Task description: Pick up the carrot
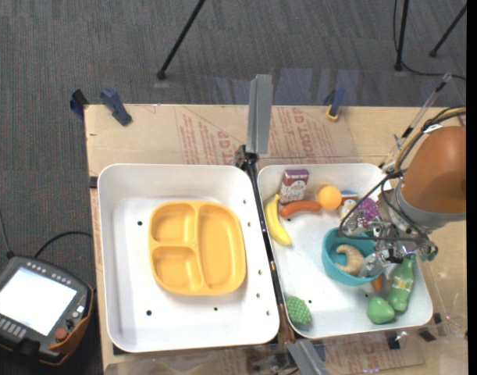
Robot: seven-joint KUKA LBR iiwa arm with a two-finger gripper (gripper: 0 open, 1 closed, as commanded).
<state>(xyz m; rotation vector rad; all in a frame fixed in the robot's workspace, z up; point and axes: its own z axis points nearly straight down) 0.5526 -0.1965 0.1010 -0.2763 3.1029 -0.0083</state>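
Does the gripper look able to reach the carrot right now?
Probably, but tightly: the gripper hangs right over the carrot, an orange tip wedged between the teal bowl and the green bottle, which crowd both sides.

right bin [300, 174] crowded along far and right sides: banana [279, 223], sausage [300, 208], orange [329, 198], teal bowl [336, 262], green bottle [402, 284]. open floor at bin centre, between banana and bowl. green scrubber [299, 310] blocks near-left corner.

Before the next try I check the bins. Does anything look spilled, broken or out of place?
Nothing stands out. The yellow tray lies flat in the left bin; the toy foods lie loose in the right bin.
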